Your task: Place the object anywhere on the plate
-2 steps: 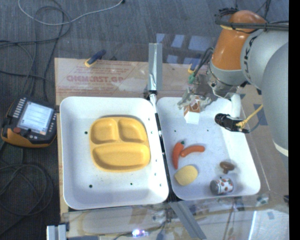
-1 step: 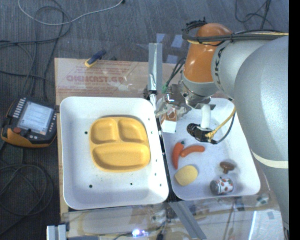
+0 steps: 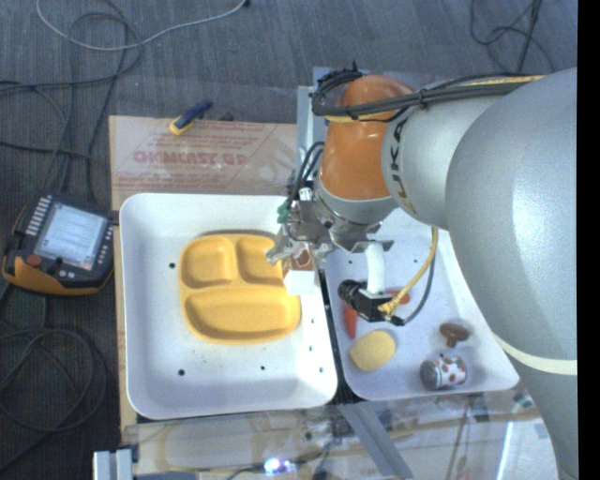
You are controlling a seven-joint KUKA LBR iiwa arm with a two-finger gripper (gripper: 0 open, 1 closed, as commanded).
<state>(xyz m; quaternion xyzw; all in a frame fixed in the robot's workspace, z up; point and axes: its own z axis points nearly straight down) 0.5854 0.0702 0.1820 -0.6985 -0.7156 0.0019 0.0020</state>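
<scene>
The gripper (image 3: 292,246) hangs over the right edge of the yellow plate (image 3: 234,291) in the left bin (image 3: 150,375), fingers clamped on a small reddish-brown object (image 3: 302,258).

Robotics lab. Industrial arm (image 3: 487,187) over 2 white bins (image 3: 150,375) on a bench; teach pendant (image 3: 61,244) on grey carpet left of the bins; loose cables (image 3: 94,28) beyond; cardboard sheet (image 3: 206,159) beneath.
</scene>
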